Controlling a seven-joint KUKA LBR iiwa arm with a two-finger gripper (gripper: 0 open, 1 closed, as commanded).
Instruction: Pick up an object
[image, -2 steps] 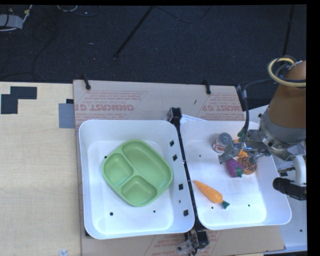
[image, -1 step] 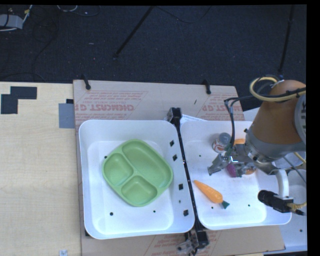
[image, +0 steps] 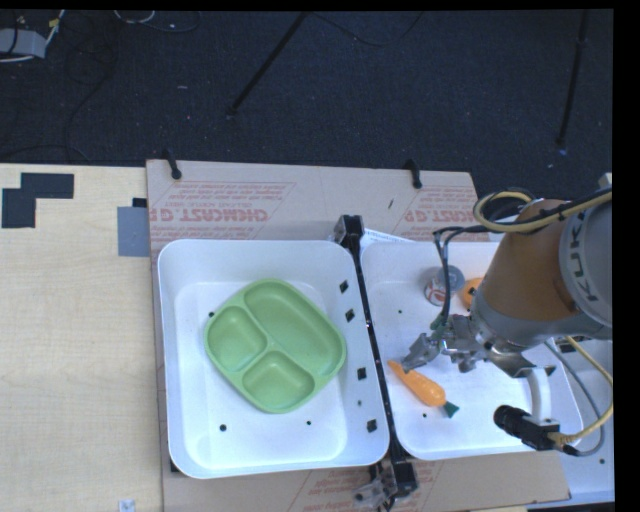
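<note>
Since the toy carrot (image: 418, 384) lies flat in the right bin (image: 480, 445) near the divider, long axis running upper-left to lower-right with green tip lower-right, I'd come down slightly. My gripper (image: 424, 350) hovers just above its upper-left end, fingers apart, nothing between them.

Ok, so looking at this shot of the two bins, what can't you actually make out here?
- Gripper, camera view: small and blurred above the orange carrot toy; whether it touches the toy is unclear.
- Round object at the right bin's back, camera view: partly covered by cables and the arm; too small to identify.
- Orange item beside it: mostly hidden by the arm.
- Green divided plate in the left bin: fully visible.
</note>
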